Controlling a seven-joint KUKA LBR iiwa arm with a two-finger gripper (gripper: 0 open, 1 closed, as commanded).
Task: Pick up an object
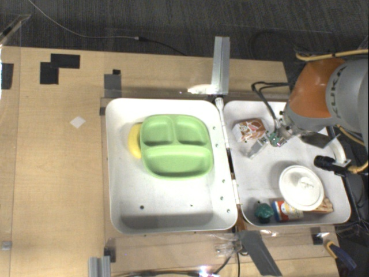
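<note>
The arm reaches low into the right bin toward a crinkled snack packet.

From the overhead camera, the grey arm with its orange band enters from three o'clock, and its two-finger gripper (pixel 277 137) sits down at the right-hand shallow white bin (pixel 253 180), just beside the small red-and-white foil packet (pixel 250 131) at the bin's eleven o'clock; how far the pincer is parted cannot be told, and nothing is seen in it. A round white lidded bowl (pixel 301 186) sits toward four o'clock, a teal-capped little bottle (pixel 275 211) lies at six, likely left for later tries. The left-hand shallow white bin (pixel 167 206) holds a green divided plastic plate (pixel 175 145) overlapping a yellow piece (pixel 134 141).
</note>
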